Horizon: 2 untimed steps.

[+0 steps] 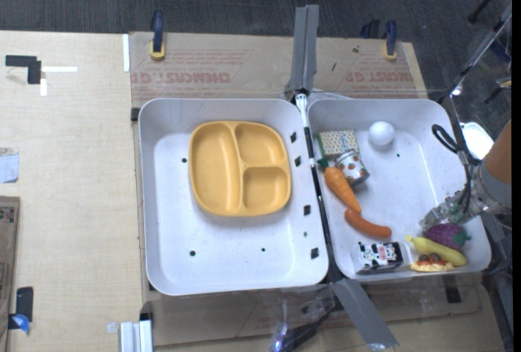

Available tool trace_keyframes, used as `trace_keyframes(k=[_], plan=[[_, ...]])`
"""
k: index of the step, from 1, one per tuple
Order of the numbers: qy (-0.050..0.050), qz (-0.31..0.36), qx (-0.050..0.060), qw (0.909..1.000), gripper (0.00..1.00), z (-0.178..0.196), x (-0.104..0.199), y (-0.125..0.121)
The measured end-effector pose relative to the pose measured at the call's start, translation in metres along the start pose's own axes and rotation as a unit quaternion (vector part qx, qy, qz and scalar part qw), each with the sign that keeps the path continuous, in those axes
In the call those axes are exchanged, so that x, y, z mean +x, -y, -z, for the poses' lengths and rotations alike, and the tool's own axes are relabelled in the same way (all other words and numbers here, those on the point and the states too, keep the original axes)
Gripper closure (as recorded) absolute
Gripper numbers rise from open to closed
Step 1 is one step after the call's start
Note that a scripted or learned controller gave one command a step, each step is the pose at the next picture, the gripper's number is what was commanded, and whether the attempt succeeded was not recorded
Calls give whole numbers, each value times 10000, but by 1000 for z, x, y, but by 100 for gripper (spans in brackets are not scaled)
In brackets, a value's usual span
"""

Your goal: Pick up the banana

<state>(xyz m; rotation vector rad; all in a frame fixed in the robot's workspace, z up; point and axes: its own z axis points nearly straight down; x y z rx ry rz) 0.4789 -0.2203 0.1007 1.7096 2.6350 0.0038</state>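
The yellow banana (437, 251) lies in the front right corner of the right bin (407, 179), pointing left to right. A purple eggplant (447, 233) rests against its far side. My gripper (444, 213) hangs just above and behind the eggplant, near the bin's right wall, a short way from the banana. It reaches in from the right edge of the view on the grey arm (495, 179). Nothing shows in its grasp.
A small orange and yellow toy (429, 265) lies in front of the banana. Also in the right bin are a cow-patterned box (379, 255), a sausage (368, 223), a carrot (342, 188), a can (352, 166), a checked packet (338, 142) and a white ball (380, 132). The left bin (163, 204) holds a yellow divided plate (240, 168).
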Motion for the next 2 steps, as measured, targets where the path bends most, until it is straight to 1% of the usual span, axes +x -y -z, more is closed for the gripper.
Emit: trace_keyframes(k=[1,2], plan=[[-2,0,2,10000,0,0,0,0],[3,-2555,19,9668,0,-10,30,-12]])
